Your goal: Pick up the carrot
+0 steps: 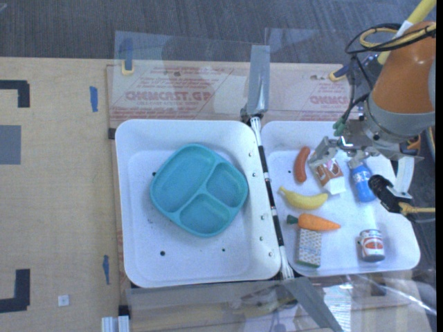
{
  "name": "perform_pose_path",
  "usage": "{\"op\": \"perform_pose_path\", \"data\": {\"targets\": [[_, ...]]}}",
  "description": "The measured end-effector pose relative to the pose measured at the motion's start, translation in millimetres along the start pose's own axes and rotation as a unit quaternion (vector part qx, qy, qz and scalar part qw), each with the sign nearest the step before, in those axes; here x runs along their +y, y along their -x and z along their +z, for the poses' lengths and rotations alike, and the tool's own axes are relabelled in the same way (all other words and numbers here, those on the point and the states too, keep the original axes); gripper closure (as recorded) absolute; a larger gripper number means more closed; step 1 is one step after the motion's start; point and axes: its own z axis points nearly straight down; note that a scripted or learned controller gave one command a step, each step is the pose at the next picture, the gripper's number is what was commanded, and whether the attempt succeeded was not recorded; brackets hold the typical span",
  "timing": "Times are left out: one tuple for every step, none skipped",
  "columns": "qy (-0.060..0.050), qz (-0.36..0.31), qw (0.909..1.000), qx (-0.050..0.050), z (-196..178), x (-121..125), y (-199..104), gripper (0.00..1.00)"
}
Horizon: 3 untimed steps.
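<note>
Red print on the clear sheet (181, 94) behind the bins is too faint to read. The left bin (135, 254) holds a teal divided plate (199, 189). In the right bin (408, 251), the carrot (317, 222) lies below a banana (303, 198), above a small carton (309, 247); its label is illegible. The gripper (344, 152) hovers over a brown packet (327, 173), fingers spread, holding nothing

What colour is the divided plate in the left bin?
Teal blue, plain; the divided plate shows clearly in the camera view.
</note>
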Motion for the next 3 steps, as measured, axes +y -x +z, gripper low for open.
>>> {"op": "perform_pose_path", "data": {"targets": [[0.000, -0.036, 0.9994, 0.000, 117.4, -57.0, 2.2, 0.00], [0.007, -0.131, 0.9913, -0.001, 129.7, -83.0, -5.6, 0.00], [0.009, -0.127, 0.9918, -0.002, 119.1, -82.3, -2.5, 1.00]]}}
